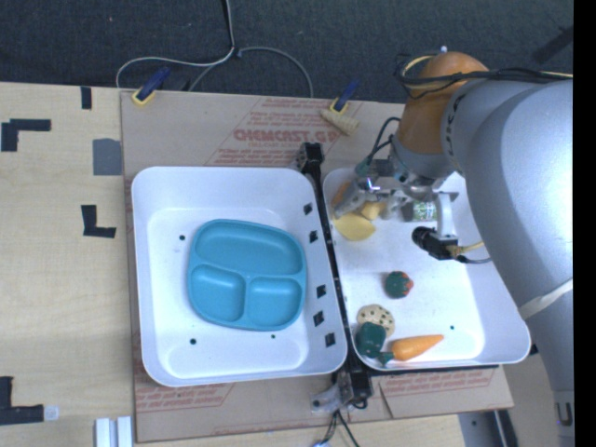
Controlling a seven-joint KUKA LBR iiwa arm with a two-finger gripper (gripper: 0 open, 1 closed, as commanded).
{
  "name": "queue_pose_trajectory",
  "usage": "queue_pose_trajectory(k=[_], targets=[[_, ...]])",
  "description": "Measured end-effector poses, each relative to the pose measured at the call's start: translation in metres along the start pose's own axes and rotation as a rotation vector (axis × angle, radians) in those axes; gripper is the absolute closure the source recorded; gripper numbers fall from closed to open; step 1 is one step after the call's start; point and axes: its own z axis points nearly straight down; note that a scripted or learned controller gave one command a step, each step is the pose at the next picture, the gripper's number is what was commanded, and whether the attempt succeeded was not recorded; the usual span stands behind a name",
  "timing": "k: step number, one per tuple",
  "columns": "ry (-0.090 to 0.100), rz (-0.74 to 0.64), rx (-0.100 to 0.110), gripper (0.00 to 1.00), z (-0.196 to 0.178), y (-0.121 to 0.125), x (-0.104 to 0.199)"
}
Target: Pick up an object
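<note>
Camera view: your arm comes in from the right and the gripper sits low over the far end of the right bin, right by the yellow lump near the divider. I can't tell the gripper's state, the wrist hardware covers it. Nothing visibly held, so don't count this as a pick.

Candidates are all in the right bin. The yellow lump is just beside the gripper and pushed up against the bin's left wall; an orange piece sits beyond it in the corner. That wall is probably why the approach is so tight there. The round green-and-red piece sits alone mid-bin, well apart from the rest; I'd judge it the easier grab. The carrot, spotted cookie and green bit crowd the near edge.

The left bin holds the blue divided plate, lying flat.
</note>
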Motion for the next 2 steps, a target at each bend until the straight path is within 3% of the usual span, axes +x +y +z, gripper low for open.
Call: queue_pose_trajectory(k=[2], targets=[[0.005, -0.001, 0.0, 0.0, 0.0001, 0.0004, -0.0022]])
